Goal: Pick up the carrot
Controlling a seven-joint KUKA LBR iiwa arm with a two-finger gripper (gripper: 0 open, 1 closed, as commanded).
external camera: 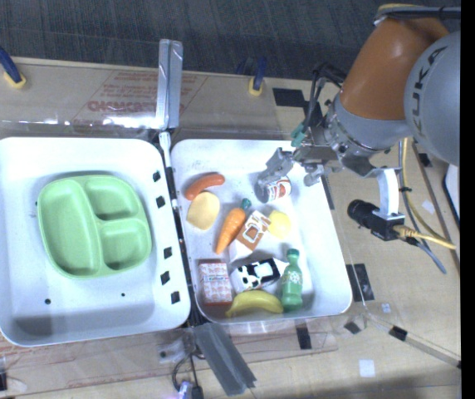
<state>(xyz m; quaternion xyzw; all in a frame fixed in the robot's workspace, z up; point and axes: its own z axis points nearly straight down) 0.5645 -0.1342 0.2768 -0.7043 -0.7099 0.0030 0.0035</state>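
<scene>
Carrot (229, 229) mid right bin (330, 248), tilted, gripper (281, 169) over far right corner, finger spread impossible to tell

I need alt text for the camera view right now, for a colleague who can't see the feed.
An orange carrot lies among toy foods in the right white bin, while the gripper hangs over that bin's upper right part, beside a small can. The left white bin holds a green divided tray.
</scene>
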